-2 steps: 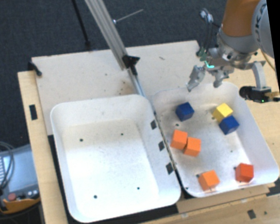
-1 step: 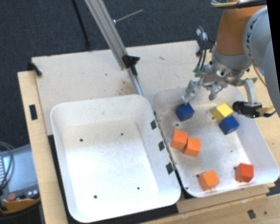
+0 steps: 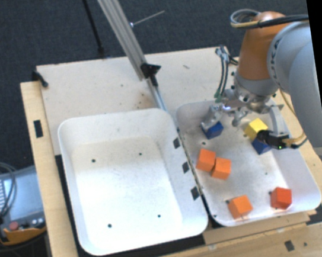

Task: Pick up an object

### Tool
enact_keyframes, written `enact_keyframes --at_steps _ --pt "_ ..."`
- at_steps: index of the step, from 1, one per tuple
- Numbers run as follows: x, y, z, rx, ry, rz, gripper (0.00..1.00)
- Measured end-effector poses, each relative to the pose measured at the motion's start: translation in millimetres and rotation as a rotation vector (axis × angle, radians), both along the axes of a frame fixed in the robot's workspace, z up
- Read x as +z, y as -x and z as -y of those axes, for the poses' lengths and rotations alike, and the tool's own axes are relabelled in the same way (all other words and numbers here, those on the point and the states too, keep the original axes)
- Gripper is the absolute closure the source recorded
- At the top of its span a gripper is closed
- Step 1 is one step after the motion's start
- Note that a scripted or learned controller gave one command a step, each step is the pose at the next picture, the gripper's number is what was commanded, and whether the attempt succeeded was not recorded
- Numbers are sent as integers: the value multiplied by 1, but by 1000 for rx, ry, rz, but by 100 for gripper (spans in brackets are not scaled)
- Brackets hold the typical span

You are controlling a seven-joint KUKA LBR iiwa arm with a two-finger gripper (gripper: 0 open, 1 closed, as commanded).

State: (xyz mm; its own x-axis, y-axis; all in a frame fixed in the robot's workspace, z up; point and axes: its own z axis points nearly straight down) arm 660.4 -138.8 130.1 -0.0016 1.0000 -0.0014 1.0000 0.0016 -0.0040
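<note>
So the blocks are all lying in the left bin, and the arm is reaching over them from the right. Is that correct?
Not quite. The camera view shows the blocks, such as the orange block and the blue block, lying in the right bin, not the left bin. The arm does reach over them from the right.

Two white bins side by side on the bench: left bin bare, right bin scattered with blocks. Two orange blocks touching at centre, another orange and a red-orange one lower right. Blue block upper centre, just left of the gripper. Yellow block touching a dark blue block right of it.
</note>
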Motion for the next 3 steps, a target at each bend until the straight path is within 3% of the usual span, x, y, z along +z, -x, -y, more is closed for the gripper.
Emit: enact_keyframes --at_steps 1,2,3 --pt "-34 0 1 -1 1 3 0" --pt "-21 -1 2 -2 0 7 100" --pt "42 -3 9 -4 1 11 100"
